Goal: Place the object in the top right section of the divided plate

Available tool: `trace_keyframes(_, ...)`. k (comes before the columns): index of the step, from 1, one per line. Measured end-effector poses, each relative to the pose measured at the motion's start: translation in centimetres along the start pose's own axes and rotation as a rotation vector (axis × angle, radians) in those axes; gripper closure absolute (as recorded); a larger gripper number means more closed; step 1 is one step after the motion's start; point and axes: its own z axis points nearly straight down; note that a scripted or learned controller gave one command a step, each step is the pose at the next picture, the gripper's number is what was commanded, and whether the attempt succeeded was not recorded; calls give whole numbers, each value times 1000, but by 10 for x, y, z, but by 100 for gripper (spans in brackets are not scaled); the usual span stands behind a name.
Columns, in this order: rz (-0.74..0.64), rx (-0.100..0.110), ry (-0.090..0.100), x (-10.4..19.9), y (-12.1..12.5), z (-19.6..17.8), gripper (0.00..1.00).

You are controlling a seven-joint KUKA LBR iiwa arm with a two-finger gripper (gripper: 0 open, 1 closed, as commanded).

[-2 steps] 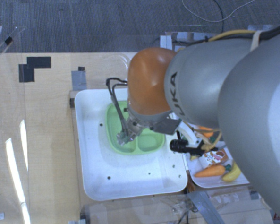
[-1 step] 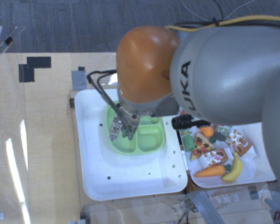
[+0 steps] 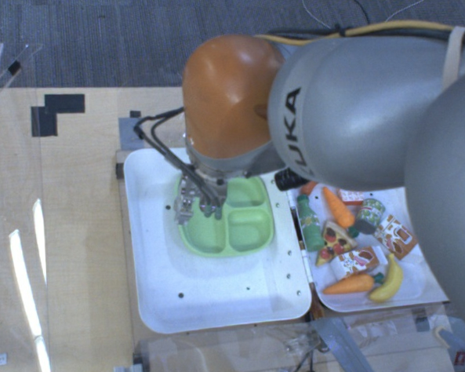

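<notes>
A light green divided plate (image 3: 239, 228) lies in the left white bin (image 3: 162, 256), partly hidden under the arm. My gripper (image 3: 196, 207) hangs over the plate's upper left part, its dark fingers pointing down toward the plate's left rim. I see nothing between the fingers. The plate's top right section (image 3: 249, 194) shows as bare green beside the wrist.
The right bin (image 3: 427, 291) holds toy food: two carrots (image 3: 337, 207) (image 3: 348, 284), a banana (image 3: 389, 282), a pizza slice (image 3: 336, 234), a green bottle (image 3: 308, 224) and small packets. The grey arm with its orange band (image 3: 231, 95) covers the bins' far side.
</notes>
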Motion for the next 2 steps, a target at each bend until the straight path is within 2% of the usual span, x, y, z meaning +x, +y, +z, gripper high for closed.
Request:
trace_keyframes(1, -92, -1, 0, 61, -11, 4, 100)
trace_keyframes(2, 210, 0, -1, 37, -31, -24, 100)
